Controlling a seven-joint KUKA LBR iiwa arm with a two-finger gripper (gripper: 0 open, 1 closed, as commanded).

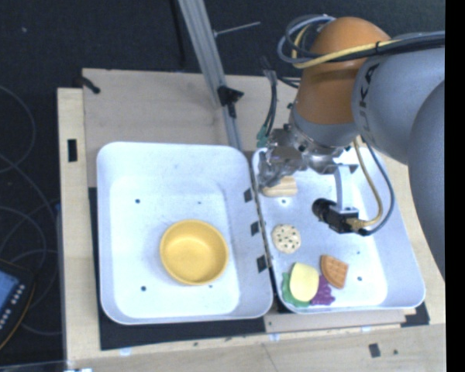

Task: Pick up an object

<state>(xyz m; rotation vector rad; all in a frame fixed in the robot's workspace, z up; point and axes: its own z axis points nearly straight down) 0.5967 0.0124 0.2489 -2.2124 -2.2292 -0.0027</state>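
Two shallow white bins sit side by side on a pale wooden worktop (74, 208), seen from above at a slant. I am the grey arm (403, 91) with an orange band, reaching in from the right.

Camera view: the left bin (124, 169) holds one yellow bowl (193, 251), upright, near its middle. The right bin (395, 277) holds the smaller things. My jaws (275, 173) hang over its upper left corner, close to the wall where the two bins meet. A small cream-coloured block (281, 187), perhaps toy bread, lies right under them; whether my fingers are spread, closed, or touching it, I cannot tell, since my wrist hides them. Below the block lies a round speckled cookie (286, 238). Nearer the front edge is a yellow-green toy fruit (303, 282) resting against something purple (325, 295), with an orange waffle-like piece (334, 270) just beside it. A black cable fitting (332, 214) hangs off my wrist over the middle of the bin.

My judgement: the cream block is the likeliest target. It looks like light, stiff toy plastic, probably smooth and apt to slip or skid against the bin wall. I would close across its short sides, low on the body. The bowl would be harder, offering only a thin rim to pinch.
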